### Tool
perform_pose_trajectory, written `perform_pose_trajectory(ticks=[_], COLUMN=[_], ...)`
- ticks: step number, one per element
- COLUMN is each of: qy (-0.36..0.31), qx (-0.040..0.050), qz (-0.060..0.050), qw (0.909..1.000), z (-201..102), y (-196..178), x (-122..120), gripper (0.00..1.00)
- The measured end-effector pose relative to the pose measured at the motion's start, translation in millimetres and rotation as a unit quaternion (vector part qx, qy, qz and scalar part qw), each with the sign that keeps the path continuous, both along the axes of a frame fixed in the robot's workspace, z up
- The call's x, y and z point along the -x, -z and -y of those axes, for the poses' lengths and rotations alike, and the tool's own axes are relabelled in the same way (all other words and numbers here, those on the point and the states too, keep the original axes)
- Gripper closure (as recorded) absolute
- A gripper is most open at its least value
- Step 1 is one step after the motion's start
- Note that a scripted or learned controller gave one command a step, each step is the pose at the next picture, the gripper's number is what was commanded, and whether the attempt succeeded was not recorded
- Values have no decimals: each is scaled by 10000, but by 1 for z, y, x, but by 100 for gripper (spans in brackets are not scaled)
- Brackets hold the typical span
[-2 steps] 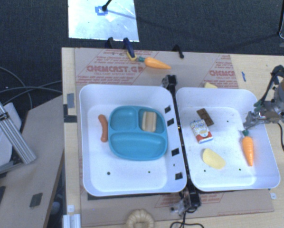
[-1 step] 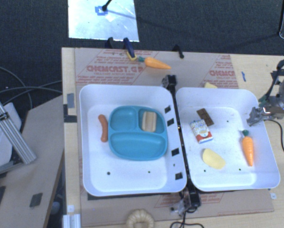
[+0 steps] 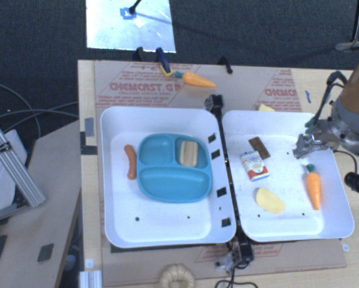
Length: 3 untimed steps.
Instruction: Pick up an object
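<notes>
Two white bins side by side on the bench. Left bin point(image 3: 116, 161) holds a blue divided plate point(image 3: 170, 179) with a bread-like piece point(image 3: 188, 153) in its upper right compartment, and a sausage point(image 3: 131, 161) lying on the bin floor just beside the plate's left edge.

Right bin point(image 3: 287, 233) holds the candidates: a carrot point(image 3: 313, 188) near the right wall, a yellow wedge point(image 3: 269, 200) toward the front, a small carton point(image 3: 254, 165) at centre, and a brown bar point(image 3: 259, 147) just behind the carton. (A second carrot point(image 3: 194, 80) lies outside the bins on the board behind them.)

Gripper point(image 3: 304, 146) hangs over the right bin's upper right area, just above the carrot's green top. Nothing is seen between its fingers; at this slant I cannot tell whether they are spread or closed.

Judgement: the carrot is the nearest target. To take it well, shift toward the orange body, turn the wrist so the fingers straddle its narrow width, and descend at mid-length, not at the tapering tip. Risk: the carrot rolling, or a finger clipping the bin wall.
</notes>
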<state>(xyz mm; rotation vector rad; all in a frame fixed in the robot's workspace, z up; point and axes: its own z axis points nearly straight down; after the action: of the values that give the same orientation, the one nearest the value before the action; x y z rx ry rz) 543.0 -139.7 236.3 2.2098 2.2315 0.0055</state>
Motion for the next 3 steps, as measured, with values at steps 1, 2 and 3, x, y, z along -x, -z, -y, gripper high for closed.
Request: perform_pose_trajectory(ticks=[1, 2, 3], qy=[3, 2, -4], qx=[0, 0, -4], qz=[-8, -10, -5], qw=[10000, 10000, 10000], z=[-47, -95, -146], y=[11, 20, 7], x=[3, 10, 18], gripper=[100, 100, 100])
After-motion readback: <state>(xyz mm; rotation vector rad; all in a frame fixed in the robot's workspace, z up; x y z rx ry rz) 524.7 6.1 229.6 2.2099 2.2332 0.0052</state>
